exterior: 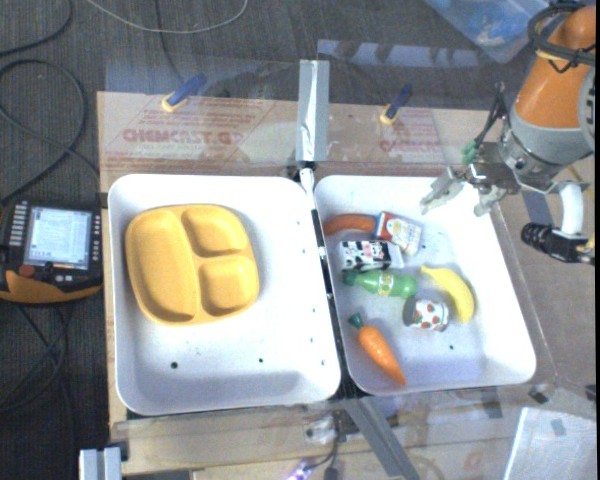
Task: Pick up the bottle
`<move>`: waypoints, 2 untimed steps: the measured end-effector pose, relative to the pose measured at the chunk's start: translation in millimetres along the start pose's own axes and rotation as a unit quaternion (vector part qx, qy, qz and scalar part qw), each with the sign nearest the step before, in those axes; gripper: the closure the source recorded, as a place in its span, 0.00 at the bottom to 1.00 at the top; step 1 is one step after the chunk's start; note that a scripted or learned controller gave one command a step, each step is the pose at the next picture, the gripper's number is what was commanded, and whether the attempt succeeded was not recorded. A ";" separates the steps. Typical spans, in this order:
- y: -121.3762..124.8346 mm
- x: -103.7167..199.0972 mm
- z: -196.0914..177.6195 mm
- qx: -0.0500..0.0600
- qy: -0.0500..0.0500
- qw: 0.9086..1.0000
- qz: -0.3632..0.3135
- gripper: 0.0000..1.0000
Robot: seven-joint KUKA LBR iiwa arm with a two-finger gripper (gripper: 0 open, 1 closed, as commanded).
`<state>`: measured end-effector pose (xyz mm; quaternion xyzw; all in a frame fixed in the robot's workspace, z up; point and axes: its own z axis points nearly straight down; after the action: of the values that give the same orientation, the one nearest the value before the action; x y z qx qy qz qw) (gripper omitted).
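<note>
The bottle (382, 284) is green with a yellow label and lies on its side in the middle of the right bin (500, 313). Around it lie a black-and-white carton (366, 254), a banana (454, 292) and a carrot (379, 351). My gripper (462, 192) hangs above the bin's far right corner, up and to the right of the bottle and well apart from it. Its two fingers are spread, with nothing between them.
A yellow divided plate (192, 262) lies in the left bin (160, 368). The right bin also holds a sausage (348, 224), a red-and-white packet (400, 230) and a small round toy (427, 314). A handheld control pendant (48, 250) sits left of the bench.
</note>
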<state>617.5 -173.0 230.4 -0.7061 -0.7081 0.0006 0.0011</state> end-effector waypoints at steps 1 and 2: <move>-40.1 14.6 135.6 -0.001 0.000 0.995 0.102 0.00; -58.9 67.1 138.9 -0.010 -0.001 0.973 0.233 0.00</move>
<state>558.1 -106.0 91.7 -0.8514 -0.5244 -0.0060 -0.0068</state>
